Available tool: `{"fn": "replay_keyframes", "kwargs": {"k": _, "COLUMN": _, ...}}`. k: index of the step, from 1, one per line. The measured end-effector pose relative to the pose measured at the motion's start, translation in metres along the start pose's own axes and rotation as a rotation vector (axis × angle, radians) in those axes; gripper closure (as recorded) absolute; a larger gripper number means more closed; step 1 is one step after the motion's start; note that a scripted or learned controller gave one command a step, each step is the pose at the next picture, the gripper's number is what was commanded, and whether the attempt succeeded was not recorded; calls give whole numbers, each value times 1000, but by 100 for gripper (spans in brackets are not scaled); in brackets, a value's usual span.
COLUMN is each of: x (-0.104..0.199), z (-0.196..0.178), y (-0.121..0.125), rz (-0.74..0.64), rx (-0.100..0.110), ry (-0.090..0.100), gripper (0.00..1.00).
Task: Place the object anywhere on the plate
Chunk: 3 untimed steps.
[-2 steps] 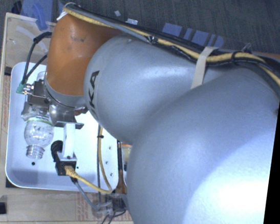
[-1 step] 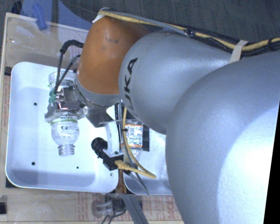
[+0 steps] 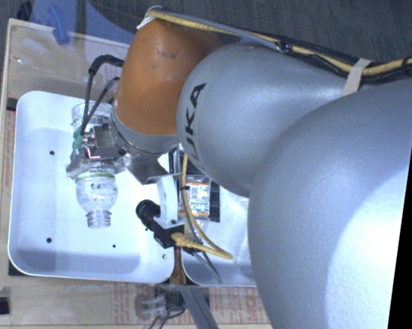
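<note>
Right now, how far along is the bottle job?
Done: the arm has reached into the left bin, with the gripper at the clear plastic bottle. In hand: the gripper sits right over the bottle's upper end, but whether it is actually grasped is hidden. Left: carrying the bottle over and setting it on a plate; I cannot make out a plate, as the arm covers most of the right bin.

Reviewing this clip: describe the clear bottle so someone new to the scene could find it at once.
Start at the left white bin. Near its middle, just below the arm's orange band, lies a clear plastic bottle, neck pointing toward the bin's near edge. It is the see-through item there, with the claw right at its upper end.
</note>
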State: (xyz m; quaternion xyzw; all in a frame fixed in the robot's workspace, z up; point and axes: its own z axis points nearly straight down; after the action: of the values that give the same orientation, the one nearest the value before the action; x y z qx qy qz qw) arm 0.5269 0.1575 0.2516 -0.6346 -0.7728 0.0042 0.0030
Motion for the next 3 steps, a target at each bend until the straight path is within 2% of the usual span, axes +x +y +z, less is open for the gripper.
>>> {"fn": "replay_keyframes", "kwargs": {"k": 1, "x": -50, "z": 60, "y": -9, "rz": -4, "rx": -4, "ry": 0, "gripper": 100}}
{"fn": "replay_keyframes", "kwargs": {"k": 2, "x": -49, "z": 52, "y": -8, "rz": -9, "rx": -1, "ry": 0, "gripper": 100}}
{"fn": "replay_keyframes", "kwargs": {"k": 3, "x": -62, "z": -42, "y": 98, "rz": -83, "rx": -8, "ry": 0, "gripper": 100}}
